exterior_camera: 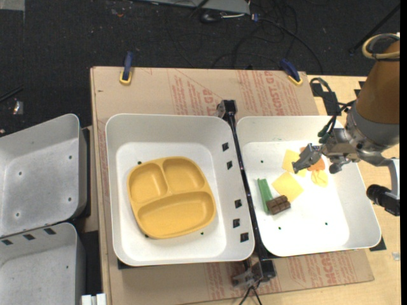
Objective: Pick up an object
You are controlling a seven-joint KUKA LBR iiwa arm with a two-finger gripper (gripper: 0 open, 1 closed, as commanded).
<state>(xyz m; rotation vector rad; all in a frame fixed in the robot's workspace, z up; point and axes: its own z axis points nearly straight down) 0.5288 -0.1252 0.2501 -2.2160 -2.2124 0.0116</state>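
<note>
My gripper (320,161) hangs low over the right bin (356,230), reaching in from the right. Its two dark fingers stand apart, so it is open. A small orange object (316,165) lies between and below the fingers; I cannot tell whether they touch it. Around it lie pale yellow pieces: one (290,159) to the left, a flat one (287,185) in front and a small one (320,178) under the wrist. A green stick (263,193) and a brown block (278,204) sit nearer the bin's left wall.
The left bin (121,170) holds a yellow divided plate (172,196). A black divider (240,183) runs between the bins. White trays (38,170) sit off the bench at left. Blue and yellow clamps (126,75) grip the bench's far edge.
</note>
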